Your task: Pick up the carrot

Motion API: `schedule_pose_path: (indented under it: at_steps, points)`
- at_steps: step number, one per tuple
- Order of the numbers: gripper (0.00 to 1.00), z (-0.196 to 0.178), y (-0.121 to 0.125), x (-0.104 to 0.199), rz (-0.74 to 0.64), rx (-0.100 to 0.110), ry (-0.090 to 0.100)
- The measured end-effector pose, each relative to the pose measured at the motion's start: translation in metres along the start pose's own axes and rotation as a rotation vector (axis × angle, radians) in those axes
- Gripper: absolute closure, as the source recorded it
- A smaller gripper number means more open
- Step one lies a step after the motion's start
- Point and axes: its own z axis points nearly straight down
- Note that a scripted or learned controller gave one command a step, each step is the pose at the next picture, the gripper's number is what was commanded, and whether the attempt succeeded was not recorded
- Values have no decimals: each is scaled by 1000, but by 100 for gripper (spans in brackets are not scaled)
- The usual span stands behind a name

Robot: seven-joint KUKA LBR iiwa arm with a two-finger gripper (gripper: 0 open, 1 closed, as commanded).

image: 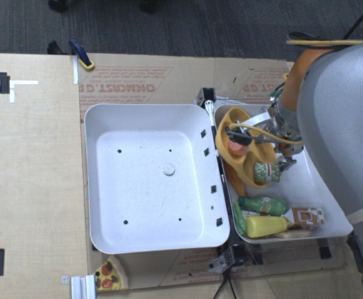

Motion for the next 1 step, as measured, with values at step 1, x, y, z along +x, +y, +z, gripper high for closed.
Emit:
schedule_pose_path:
  at_steps: [1]
  points:
    - [0,0,17,-41,5,1,8]
